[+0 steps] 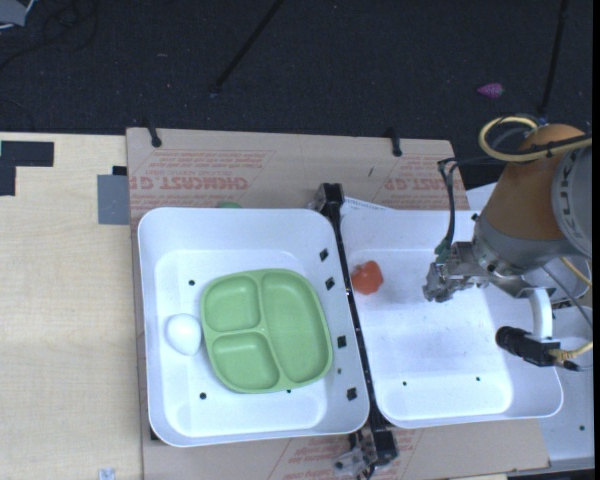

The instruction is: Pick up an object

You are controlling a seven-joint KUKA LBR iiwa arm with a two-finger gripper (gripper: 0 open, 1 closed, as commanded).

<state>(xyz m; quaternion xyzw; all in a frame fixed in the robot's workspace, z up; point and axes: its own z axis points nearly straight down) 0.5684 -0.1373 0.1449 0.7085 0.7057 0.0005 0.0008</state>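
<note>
The gripper (442, 286) hangs over the right bin (450, 388); whether its jaws are apart or together cannot be told. Near it to the left, apart from it, an orange object (367, 277) lies in that bin. The left bin (170, 238) holds a green plate (265, 329) and a white ball (183, 333).

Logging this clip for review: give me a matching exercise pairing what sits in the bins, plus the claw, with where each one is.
Things:
1. green divided plate
2. white egg-shaped object
3. orange-red object
4. claw

Places:
A. right bin, near the divider
B. middle of the left bin
C. over the right bin, to the right of the orange-red object
D. left bin, against the plate's left edge

Pairs: 1-B, 2-D, 3-A, 4-C
</note>
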